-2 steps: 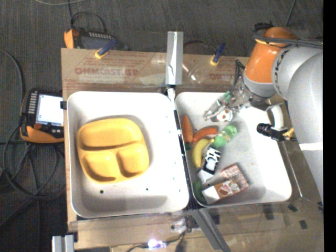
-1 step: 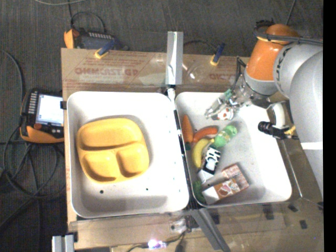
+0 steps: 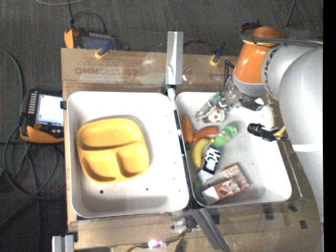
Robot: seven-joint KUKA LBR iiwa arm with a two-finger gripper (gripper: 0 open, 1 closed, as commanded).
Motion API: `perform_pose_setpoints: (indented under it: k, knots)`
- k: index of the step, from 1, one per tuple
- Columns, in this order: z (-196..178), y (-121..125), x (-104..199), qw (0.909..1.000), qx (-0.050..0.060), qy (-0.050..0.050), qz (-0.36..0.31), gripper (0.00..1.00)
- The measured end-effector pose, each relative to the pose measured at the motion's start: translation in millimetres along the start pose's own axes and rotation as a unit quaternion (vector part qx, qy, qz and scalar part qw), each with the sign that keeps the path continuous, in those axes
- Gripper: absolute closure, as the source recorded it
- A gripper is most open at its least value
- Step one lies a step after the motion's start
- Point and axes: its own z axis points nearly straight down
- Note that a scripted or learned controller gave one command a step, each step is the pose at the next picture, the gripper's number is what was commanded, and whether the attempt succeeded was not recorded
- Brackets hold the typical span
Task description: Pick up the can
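Can (image 3: 210, 160) lies below-left of gripper (image 3: 212, 109), well apart; jaw state can't tell. Approach vertically, straddle can's narrow width, avoid banana (image 3: 198, 152).

I see the can (image 3: 211, 159), black with white markings, lying tilted just right of the banana (image 3: 198, 152), touching it.

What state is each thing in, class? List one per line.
gripper: low over the right bin's far end, holding nothing visible.
can: lying on its side among the clutter.
yellow tray: flat in the left bin, right way up.
carton: lying flat.
banana: lying beside the can.
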Motion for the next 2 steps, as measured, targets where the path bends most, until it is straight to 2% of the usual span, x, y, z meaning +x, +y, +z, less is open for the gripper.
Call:
perform_pose_setpoints:
  k: [1,2]
  knots:
    - [-91.6,16.2,74.5,0.9972,0.005,0.005,0.075,1.0]
    - [-91.1,17.3,80.9,0.9904,0.006,0.006,0.138,1.0]
